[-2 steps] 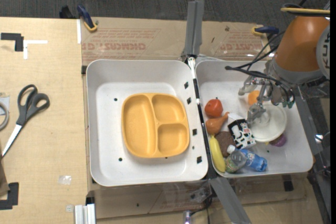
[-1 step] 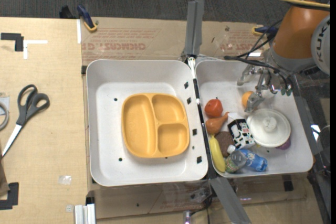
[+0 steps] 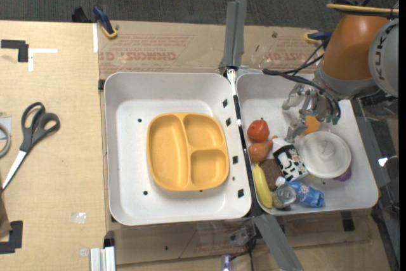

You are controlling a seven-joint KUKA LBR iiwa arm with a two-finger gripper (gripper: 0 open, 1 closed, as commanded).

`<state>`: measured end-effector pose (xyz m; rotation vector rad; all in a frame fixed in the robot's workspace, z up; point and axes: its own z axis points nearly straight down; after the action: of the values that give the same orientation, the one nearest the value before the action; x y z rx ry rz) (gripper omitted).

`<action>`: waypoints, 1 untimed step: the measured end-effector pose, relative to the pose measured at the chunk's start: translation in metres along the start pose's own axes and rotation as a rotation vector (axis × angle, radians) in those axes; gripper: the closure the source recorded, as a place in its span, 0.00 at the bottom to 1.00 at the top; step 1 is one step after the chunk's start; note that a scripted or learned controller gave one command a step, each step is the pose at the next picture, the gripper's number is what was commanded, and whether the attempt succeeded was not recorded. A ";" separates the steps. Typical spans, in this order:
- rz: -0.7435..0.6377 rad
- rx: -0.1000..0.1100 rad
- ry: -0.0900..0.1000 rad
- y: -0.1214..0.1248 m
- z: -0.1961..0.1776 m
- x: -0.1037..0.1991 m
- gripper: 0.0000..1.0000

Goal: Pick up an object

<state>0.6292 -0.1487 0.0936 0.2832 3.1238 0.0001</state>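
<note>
My gripper hangs over the back of the right bin, reaching in from the right under the orange wrist band. A small orange object lies just beneath it, partly hidden by the metal parts. A white bowl sits right in front of the gripper. To the left lie a red tomato, a brown-orange fruit, a black-and-white spotted item, a brown block, a yellow banana and a blue plastic bottle.
The left bin holds a yellow divided plate. A grey divider bar runs between the bins. Scissors lie on the wooden bench at the left. A purple piece peeks from under the bowl.
</note>
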 end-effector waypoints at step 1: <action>-0.003 0.001 -0.006 0.001 -0.011 -0.002 1.00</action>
<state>0.6309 -0.1482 0.1044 0.2786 3.1186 -0.0023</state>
